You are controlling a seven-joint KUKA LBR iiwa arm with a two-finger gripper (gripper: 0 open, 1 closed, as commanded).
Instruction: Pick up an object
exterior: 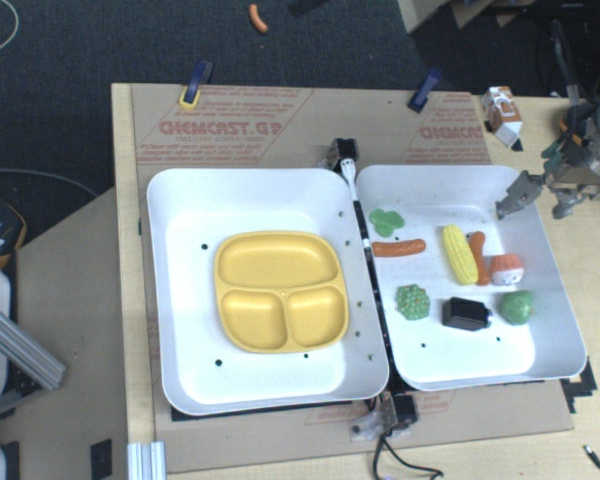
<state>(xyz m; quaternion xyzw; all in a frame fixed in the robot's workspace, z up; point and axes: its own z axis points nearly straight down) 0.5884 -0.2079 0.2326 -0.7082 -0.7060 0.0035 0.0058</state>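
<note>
My gripper (pixel 525 196) hangs over the right bin's (pixel 555 353) far right rim; whether it's clenched, I cannot tell. The corn (pixel 459 254) lies left and nearer, long axis running far-to-near.

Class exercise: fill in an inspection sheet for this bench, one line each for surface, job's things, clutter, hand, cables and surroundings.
Surface: brown board bearing left bin and right bin.
Job's things: right bin holds corn cob, sausage, black block, green ball, two green pieces and small orange toys.
Clutter: yellow divided tray in left bin.
Hand: hand over right bin's far right corner, holding nothing.
Cables: wires at front edge.
Surroundings: dark carpet.
</note>
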